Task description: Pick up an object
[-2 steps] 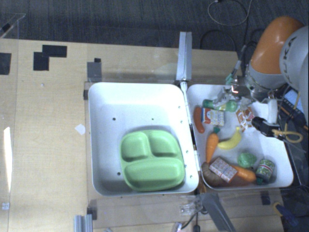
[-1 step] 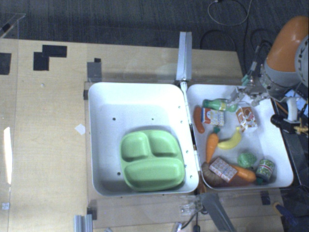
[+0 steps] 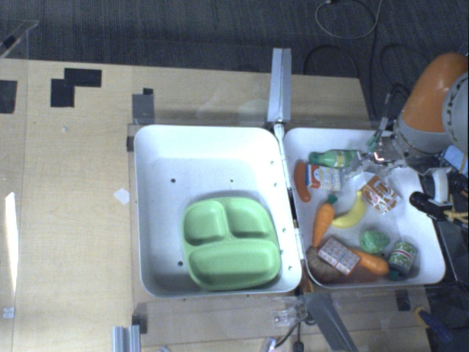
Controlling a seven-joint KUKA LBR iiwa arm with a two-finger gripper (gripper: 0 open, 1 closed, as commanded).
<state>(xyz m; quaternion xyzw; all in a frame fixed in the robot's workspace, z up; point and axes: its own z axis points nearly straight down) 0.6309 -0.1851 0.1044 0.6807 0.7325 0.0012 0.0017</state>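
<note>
The right bin [image 3: 432,270] holds a heap of toy food. A clear bottle with a green cap [image 3: 333,158] lies at the back, with a red sausage [image 3: 300,181] and a red and white packet [image 3: 317,176] beside it. In the middle are a banana [image 3: 355,211], a carrot [image 3: 322,222] and a brown and white snack packet [image 3: 380,194]. Towards the front lie a second carrot [image 3: 368,262], a pink box [image 3: 338,254], a green lump [image 3: 375,240] and a green can [image 3: 402,255]. My gripper [image 3: 379,151] hangs at the bin's back right, just beside the bottle's base and above the snack packet.
The left bin [image 3: 157,189] holds a green divided tray [image 3: 231,242] at its front. A metal post [image 3: 281,86] stands between the bins at the back. The arm's orange band [image 3: 432,97] and dark cables [image 3: 440,204] crowd the right bin's right side.
</note>
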